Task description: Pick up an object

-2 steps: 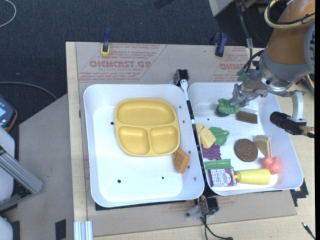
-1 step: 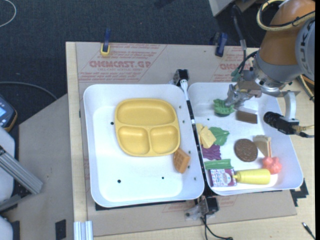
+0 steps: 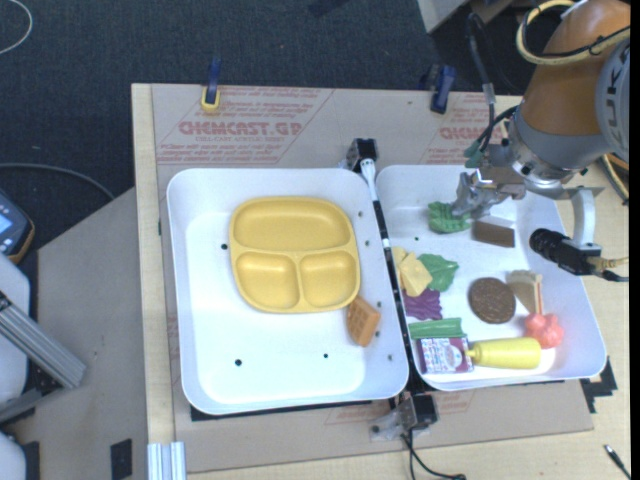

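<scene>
Gripper (image 3: 468, 200) over green toy (image 3: 447, 218), finger state unclear; two bins, one yellow tray (image 3: 294, 251).

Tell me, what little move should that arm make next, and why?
Probably a short drop straight down. The tool hangs in the right bin, right at the upper edge of the green leafy piece, with the brown block close beside it. That green piece is the nearest thing to pick up, though whether the tool already touches it is hard to tell.
</scene>
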You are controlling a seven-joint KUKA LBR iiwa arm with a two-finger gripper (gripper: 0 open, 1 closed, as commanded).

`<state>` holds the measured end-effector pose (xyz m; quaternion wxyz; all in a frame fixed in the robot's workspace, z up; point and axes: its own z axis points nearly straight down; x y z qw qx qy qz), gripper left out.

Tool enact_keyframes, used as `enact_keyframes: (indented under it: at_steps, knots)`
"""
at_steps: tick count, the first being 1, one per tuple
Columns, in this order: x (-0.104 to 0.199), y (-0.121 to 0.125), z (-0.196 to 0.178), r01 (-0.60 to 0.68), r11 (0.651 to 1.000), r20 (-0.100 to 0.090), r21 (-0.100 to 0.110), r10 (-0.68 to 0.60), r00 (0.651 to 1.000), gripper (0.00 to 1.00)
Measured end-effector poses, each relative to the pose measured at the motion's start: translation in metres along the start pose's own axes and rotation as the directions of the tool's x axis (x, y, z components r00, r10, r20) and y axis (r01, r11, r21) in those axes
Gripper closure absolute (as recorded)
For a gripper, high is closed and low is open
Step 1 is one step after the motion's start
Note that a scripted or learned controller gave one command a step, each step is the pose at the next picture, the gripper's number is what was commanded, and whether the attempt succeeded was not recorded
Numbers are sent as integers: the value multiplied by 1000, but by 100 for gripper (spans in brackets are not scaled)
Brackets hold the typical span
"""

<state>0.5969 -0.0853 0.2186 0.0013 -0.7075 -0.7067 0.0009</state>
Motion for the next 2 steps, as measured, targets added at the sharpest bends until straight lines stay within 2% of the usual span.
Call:
enact_keyframes:
  at_steps: [1,2]
  knots:
    - [-5,9,4,1,1000,2,-5,-1,1000,100]
    - [-5,-1,0,0,1000,0,-1,0,1000,100]
